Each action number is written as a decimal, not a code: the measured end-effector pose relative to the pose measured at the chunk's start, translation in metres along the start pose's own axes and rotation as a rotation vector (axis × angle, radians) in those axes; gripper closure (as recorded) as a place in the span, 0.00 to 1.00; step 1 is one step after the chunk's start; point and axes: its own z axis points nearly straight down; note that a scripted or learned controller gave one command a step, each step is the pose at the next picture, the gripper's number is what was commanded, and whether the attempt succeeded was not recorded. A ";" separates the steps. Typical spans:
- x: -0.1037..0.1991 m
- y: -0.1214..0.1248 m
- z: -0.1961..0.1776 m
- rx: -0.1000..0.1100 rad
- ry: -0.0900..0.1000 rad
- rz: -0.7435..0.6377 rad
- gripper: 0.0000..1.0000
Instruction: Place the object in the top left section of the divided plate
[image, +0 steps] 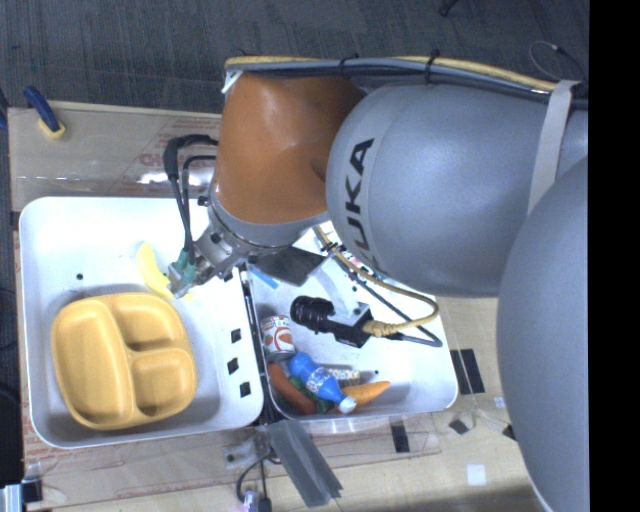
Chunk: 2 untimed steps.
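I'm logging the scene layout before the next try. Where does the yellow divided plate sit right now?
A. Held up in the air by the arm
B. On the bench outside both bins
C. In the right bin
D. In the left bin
D: the yellow divided plate rests flat on the floor of the left bin, while the can, bottle and carrot-like pieces lie in the right bin.
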 end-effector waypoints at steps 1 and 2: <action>-0.043 0.008 0.019 0.001 -0.002 0.029 1.00; -0.025 0.004 -0.031 -0.003 -0.001 0.091 1.00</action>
